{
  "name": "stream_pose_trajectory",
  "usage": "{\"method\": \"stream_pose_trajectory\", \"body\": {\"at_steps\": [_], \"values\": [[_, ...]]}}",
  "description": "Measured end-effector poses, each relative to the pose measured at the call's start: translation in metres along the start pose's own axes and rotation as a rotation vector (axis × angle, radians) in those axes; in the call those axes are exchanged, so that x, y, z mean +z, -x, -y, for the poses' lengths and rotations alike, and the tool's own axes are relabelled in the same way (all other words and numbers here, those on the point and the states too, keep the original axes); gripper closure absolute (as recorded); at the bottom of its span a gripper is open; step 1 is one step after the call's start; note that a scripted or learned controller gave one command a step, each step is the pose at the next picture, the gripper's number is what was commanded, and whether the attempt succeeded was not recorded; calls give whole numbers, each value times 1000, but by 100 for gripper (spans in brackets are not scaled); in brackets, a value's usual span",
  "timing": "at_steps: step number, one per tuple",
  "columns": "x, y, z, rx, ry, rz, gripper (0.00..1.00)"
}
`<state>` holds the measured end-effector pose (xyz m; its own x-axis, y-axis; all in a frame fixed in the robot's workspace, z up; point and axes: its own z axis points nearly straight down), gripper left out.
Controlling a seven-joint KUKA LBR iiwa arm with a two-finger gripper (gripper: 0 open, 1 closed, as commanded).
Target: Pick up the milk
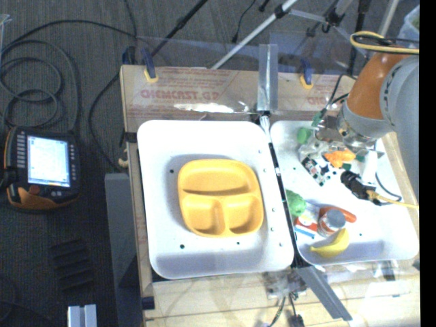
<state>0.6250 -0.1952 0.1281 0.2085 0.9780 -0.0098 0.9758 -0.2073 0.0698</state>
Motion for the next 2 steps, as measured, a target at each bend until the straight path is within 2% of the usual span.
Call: {"method": "stream_pose_trajectory", "body": {"at_steps": [1, 2], "values": [[-102, -31, 2, -214, -69, -13, 100], [-102, -31, 2, -214, -70, -13, 0]]}}
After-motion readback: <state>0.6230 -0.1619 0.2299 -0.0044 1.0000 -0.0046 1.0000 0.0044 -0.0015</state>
